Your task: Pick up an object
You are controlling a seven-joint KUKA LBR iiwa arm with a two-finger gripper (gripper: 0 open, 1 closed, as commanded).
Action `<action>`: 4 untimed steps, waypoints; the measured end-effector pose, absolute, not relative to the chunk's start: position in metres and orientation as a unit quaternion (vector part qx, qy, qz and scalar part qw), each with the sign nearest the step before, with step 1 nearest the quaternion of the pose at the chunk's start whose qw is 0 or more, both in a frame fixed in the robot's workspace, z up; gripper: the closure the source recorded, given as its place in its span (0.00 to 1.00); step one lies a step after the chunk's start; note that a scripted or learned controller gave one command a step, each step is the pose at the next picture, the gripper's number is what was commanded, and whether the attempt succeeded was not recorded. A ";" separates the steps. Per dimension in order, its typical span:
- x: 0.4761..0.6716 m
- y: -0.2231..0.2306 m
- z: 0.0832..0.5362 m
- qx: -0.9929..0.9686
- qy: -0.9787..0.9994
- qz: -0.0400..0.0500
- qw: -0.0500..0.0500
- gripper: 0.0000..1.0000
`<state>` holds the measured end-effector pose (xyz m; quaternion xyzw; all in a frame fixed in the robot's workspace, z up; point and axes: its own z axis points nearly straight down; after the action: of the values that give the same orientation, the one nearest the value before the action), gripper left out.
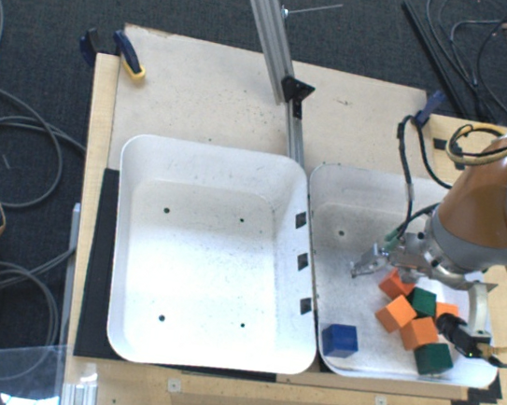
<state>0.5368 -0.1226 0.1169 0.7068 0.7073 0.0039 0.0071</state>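
The right bin point(346, 215) holds a cluster of blocks in its near right corner. There are orange blocks point(399, 313) point(419, 333) point(396, 286), green blocks point(424, 302) point(435, 358), and a blue cube point(340, 339) apart by the near rim. My gripper point(367, 261) hangs over the middle of the right bin, just left of the cluster and beyond the blue cube. It looks open, with nothing between its fingers. The wrist and arm hide part of the bin's right side.
The left bin point(137, 227) lies beside the right one, their rims meeting at the middle. A metal pole point(276, 49) slants up from behind the bins. Clamps point(129, 54) sit at the bench's far corners. Cables trail on the floor around the bench.
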 end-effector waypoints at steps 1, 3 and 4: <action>0.494 -0.133 0.109 0.707 0.707 0.008 0.013 0.00; 0.530 -0.097 0.110 0.707 0.707 0.008 0.016 0.00; 0.555 -0.134 0.109 0.706 0.708 0.007 0.009 0.00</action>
<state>0.5546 -0.1341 0.1092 0.7063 0.7078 0.0071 0.0094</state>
